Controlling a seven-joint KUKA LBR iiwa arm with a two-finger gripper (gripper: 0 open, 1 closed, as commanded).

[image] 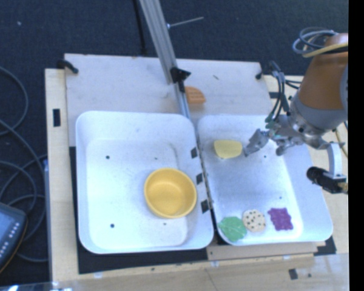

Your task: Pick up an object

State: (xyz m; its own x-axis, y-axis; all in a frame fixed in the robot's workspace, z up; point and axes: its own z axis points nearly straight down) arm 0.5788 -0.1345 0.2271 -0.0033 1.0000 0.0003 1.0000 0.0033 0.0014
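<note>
Gripper point(268, 144) first: it hangs over the upper part of the right bin point(303, 180), its two fingers spread apart and pointing down and left, nothing between them; the left fingertip point(253, 146) sits just beside the yellow piece point(228, 148), though whether it touches cannot be told at this resolution.

Nearest the camera, along the right bin's lower edge, three small items lie in a row: a green round piece point(232, 228), a pale cookie-like disc with dark spots point(253, 220) touching it, and a purple knobbly piece point(281, 218) just to the right; their exact kinds are too small to make out.

In the left bin point(109, 180), a yellow bowl point(170, 192) stands upright toward the lower right.

Farther back, an orange object point(195, 96) lies on the bench beyond the bins, partly hidden behind a slanted metal post point(161, 35); the arm's orange band point(323, 86) is cut off at the right.

At the lower left a dark screen device point(3, 235) is cut by the edge; no writing or labels can be read anywhere.
</note>
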